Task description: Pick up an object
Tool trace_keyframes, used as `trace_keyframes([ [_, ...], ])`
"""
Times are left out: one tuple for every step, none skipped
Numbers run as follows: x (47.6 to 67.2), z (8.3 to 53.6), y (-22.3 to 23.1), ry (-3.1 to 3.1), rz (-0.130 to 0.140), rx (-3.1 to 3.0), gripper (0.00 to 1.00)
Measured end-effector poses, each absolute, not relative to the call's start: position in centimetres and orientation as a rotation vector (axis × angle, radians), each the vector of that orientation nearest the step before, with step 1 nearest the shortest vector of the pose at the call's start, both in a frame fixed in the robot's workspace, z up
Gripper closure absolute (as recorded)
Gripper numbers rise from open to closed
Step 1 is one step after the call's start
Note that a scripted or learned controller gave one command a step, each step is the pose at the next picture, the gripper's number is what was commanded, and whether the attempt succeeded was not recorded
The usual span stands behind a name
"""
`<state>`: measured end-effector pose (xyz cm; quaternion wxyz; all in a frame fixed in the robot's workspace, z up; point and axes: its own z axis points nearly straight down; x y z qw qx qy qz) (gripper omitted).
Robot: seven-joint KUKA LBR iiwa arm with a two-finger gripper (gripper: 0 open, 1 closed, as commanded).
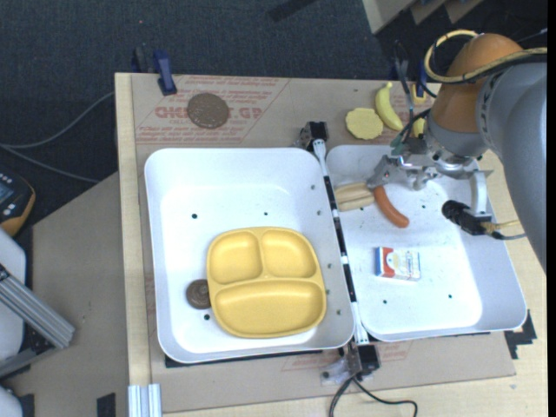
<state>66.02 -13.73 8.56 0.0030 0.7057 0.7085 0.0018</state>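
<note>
- the grey arm (512, 102) with its orange band (473, 68) comes in from the 2 o'clock corner and bends down over the top of the right bin (452, 315).
- the gripper (401, 170) hangs low at the bin's 11 o'clock area; whether its fingers are apart or together cannot be told, since the wrist hides them from above.
- an orange sausage-like piece (391, 207) lies slanted on the bin floor just below the gripper, its upper end close to the gripper's tip; contact cannot be told.
- a pale wooden block (352, 196) lies at the bin's left wall, at 9 o'clock from the sausage piece and just beside it.
- a small white carton with red and blue print (398, 263) lies flat near the bin's middle, at 6 o'clock from the sausage piece and apart from it.
- in the left bin (174, 189) a yellow divided plate (265, 281) sits toward 5 o'clock, with a brown disc (198, 294) touching its 9 o'clock edge.
- on the bench (130, 233) beyond the bins, a toy banana (388, 107) and a yellow round piece (365, 123) lie at 12 o'clock of the right bin, and a brown round disc (208, 109) at 12 o'clock of the left bin.
</note>
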Motion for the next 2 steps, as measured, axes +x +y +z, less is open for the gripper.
trace_keyframes([
  [60.8, 8.5, -12.4, 2.219, -0.005, 2.225, 0.00],
  [61.1, 9.6, -12.4, 2.218, 0.001, 2.220, 1.00],
])
